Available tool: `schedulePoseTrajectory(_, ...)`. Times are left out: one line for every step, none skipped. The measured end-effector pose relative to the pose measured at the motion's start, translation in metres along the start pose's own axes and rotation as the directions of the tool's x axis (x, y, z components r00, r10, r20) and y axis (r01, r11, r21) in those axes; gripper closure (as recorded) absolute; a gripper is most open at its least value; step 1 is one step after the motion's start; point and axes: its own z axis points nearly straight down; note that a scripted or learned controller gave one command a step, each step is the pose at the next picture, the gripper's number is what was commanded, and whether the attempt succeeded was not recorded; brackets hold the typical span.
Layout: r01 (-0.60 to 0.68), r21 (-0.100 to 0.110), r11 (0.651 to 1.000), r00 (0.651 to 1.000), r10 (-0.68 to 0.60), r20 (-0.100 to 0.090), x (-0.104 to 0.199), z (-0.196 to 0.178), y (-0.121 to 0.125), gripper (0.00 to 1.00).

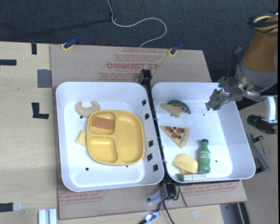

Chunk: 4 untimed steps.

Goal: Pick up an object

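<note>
A green bottle (204, 156) stands upright beside a yellow lump (185, 163).

A single fixed camera looks down at a slant from above the table (18, 125), far enough back to frame both white bins, the left bin (65, 139) and right bin (233, 143), whole, with the arm's hand (215, 100) reaching in from the frame's right edge.

Tray (130, 139) in L bin (67, 125); pizza slice (176, 134), bottle (204, 156) in R bin (233, 139); gripper (213, 101) above R bin
</note>
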Motion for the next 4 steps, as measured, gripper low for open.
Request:
schedulePoseTrajectory(0.001,0.0,1.0,1.0,-0.001,0.0,0.042,0.001,-0.013,1.0)
schedulePoseTrajectory(0.003,0.0,1.0,1.0,-0.003,-0.001,0.101,-0.001,-0.036,1.0)
schedulePoseTrajectory(0.001,0.0,1.0,1.0,-0.001,0.0,0.128,-0.012,-0.047,1.0)
schedulePoseTrajectory(-0.002,0.001,1.0,1.0,0.002,0.001,0.132,0.0,-0.038,1.0)
